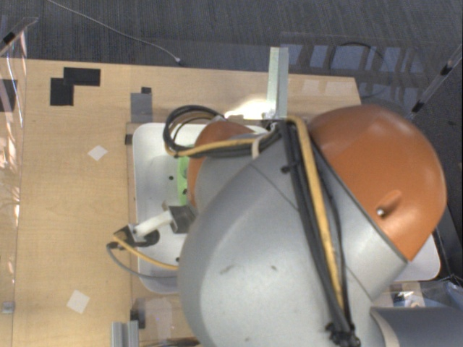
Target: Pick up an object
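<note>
The arm's grey and orange body covers most of both bins. At its left edge, low over the left white bin (148, 157), only a small part of my gripper (179, 219) shows; the arm hides the rest. A light green object (183, 177) lies in that bin just beyond the gripper, and only a narrow strip of it shows beside the orange band. I cannot see anything held.
A corner of the right bin (428, 264) shows past the arm. An upright metal post (278, 82) stands at the back between the bins. The wooden bench (65, 194) stretches left, with black marks (72, 85) and small pale squares on it.
</note>
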Motion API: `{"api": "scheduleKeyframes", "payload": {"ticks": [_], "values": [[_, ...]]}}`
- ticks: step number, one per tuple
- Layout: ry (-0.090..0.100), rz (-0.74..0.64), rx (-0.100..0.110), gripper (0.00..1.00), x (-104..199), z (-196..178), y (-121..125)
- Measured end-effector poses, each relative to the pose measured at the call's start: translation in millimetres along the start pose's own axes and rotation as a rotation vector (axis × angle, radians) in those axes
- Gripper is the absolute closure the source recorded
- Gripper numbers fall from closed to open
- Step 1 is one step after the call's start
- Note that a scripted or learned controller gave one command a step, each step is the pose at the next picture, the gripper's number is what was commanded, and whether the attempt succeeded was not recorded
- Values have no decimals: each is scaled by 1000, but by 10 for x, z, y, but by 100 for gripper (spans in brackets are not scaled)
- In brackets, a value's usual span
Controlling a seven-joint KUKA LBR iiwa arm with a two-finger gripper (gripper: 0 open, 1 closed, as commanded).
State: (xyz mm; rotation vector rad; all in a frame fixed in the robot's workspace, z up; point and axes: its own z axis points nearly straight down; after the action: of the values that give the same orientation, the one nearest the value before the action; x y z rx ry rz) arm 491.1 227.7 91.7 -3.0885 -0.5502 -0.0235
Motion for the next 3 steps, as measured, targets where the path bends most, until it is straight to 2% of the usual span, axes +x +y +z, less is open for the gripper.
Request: {"api": "scheduleKeyframes", "payload": {"ticks": [1,2,3], "values": [[-10,-397,3,100,16,-1396,-88],[-20,-57,-1,100,90,-411,-34],[-10,-316,2,100,17,-1501,-88]]}}
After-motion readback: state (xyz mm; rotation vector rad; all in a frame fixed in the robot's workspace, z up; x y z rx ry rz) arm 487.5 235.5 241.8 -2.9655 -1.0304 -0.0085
